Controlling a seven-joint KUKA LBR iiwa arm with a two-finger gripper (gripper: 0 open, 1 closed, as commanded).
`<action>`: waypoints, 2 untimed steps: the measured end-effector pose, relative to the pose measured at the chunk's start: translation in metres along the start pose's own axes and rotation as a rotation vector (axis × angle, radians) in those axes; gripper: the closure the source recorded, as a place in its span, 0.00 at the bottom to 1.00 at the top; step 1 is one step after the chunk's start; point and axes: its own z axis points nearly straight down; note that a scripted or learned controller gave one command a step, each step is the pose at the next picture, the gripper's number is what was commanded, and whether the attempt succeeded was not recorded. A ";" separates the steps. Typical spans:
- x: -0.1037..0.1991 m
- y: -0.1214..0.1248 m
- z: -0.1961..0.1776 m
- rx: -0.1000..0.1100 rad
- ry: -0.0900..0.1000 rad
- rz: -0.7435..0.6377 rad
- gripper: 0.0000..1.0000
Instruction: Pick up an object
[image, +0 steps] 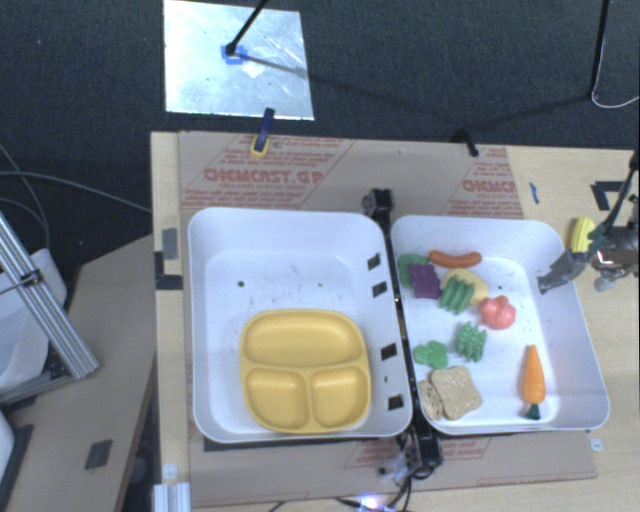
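You see one yellow tray (304, 381) in the left bin (215, 300), one carrot (533, 376), one tomato (497, 313); jaws' state unclear.

Sitting side by side on the worktop (330, 160): left bin (215, 290) and right bin (570, 350), touching along the middle. Lying in the left bin, toward its near side: a divided tray (305, 368). Crowding the right bin: sausage (455, 259) at the far end, tomato (497, 313) mid-bin, carrot (533, 377) nearer and rightward, bread slice (457, 391) nearer and leftward. Hanging over the right bin's far right rim: claw (560, 274).
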 end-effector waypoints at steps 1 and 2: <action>0.001 -0.052 0.147 0.008 0.004 0.005 0.00; 0.000 -0.048 0.130 -0.002 0.000 0.003 1.00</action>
